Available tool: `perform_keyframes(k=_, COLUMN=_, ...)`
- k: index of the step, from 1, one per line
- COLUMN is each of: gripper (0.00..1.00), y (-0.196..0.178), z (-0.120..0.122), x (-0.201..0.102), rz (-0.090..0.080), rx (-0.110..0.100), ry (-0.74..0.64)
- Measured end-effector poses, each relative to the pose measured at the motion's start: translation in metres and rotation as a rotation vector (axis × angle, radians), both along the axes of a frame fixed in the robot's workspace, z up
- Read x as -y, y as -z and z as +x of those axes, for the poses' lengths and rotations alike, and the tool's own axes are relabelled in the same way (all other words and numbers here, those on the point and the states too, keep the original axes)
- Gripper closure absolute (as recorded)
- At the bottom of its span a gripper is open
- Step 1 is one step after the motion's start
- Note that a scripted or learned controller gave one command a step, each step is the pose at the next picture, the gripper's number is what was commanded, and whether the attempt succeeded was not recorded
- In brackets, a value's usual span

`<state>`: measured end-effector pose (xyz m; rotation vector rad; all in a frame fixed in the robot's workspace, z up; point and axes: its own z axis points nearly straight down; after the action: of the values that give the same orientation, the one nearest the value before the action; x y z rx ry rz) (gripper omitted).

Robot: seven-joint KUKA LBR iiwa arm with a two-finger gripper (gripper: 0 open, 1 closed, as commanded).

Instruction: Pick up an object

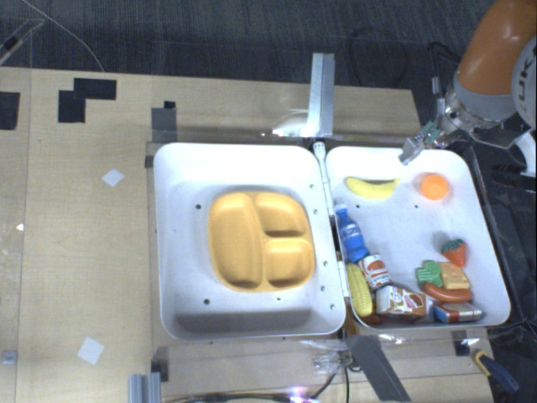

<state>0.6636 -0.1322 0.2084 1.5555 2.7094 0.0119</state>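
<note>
On the left, a shallow white bin (168, 250) holding a yellow tray (260, 240) with 3 compartments, lying flat at the middle. Just right of it, across a thin divider, a second white bin (403, 225) carrying the loose objects. Along its left wall, a blue bottle (350, 235) lying lengthwise, and below that a corn cob (359, 290). Near the top wall, a banana (370, 188); to its right, well apart, an orange (434, 186). Clustered at the lower right corner: a small can (374, 270), a carton (404, 302), a green piece (430, 272), a hot dog (449, 293), a strawberry (454, 248). Above the top right corner of that bin, the gripper (414, 148), raised off the objects, nothing seen between its fingers. Cannot tell whether those are apart or together. Further right, the arm (495, 53), grey with an orange band.
</note>
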Motion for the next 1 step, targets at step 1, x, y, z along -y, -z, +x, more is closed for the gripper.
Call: perform_keyframes(k=1, gripper=1.0, y=-0.121, z=0.0073, x=0.0428, rz=-0.001, rx=0.002, ry=0.121)
